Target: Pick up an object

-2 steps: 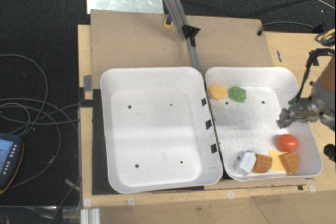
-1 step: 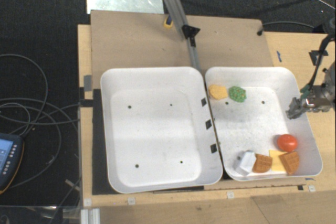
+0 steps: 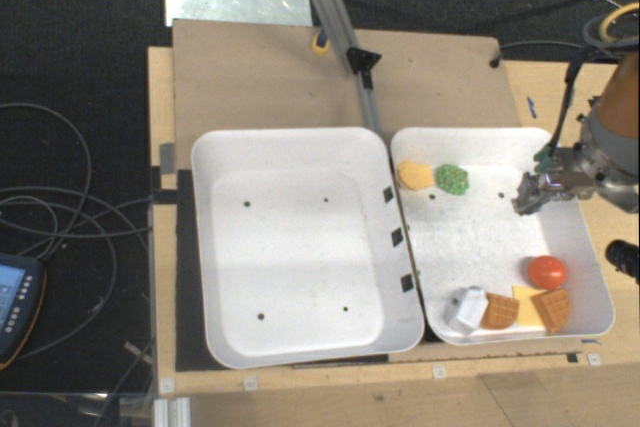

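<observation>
**K:** Over the right-hand shallow white plastic bin point(image 3: 585, 245), near its right wall, hangs the dark metal two-finger gripper point(image 3: 527, 198). Nothing visible between its tips. Spread or pressed together: cannot tell from this angle, too small and dark.

**R:** Candidates?

**K:** All in that bin. Round red tomato-like ball point(image 3: 546, 270) sits closest, toward the front from the gripper. At the front wall there is a tight cluster: grey-white crumpled block point(image 3: 464, 308), brown waffle-textured wedge point(image 3: 499, 312), flat yellow slab point(image 3: 526, 301), second brown waffle-textured piece point(image 3: 553, 308), touching or overlapping. Yellow-orange rounded lump point(image 3: 415, 176) and green bumpy ball point(image 3: 452, 180) lie side by side at the back left corner.

**R:** Best pick?

**K:** Probably the red ball: isolated on most sides, short move. It may roll, so the gripper should centre over it, descend straight and close below its widest part. The cluster risks pinching two pieces or jamming against the wall.

**R:** Arm pose?

**K:** Grey arm with orange band point(image 3: 612, 120) enters from the right, wrist angled down and leftward into the bin, gripper above the floor, touching nothing as far as can be judged. Left white bin point(image 3: 300, 145) is not involved.
</observation>
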Motion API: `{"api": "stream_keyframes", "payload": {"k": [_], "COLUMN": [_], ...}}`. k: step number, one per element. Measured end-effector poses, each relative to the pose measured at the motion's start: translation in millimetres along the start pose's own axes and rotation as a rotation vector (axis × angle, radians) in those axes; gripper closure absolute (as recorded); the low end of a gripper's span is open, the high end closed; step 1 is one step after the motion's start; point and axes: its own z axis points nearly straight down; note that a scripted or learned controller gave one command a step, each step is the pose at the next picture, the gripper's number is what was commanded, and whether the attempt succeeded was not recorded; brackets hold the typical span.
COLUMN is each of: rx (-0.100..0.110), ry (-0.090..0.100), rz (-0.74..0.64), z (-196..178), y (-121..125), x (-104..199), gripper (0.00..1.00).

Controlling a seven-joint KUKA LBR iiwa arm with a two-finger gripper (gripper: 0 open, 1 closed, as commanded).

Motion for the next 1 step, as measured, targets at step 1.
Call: {"api": "stream_keyframes", "payload": {"k": [1], "rx": [0.0], "ry": [0.0], "rz": [0.0], "z": [-2.7], "y": [19.6], "x": [51.1], "gripper": [1.0]}}
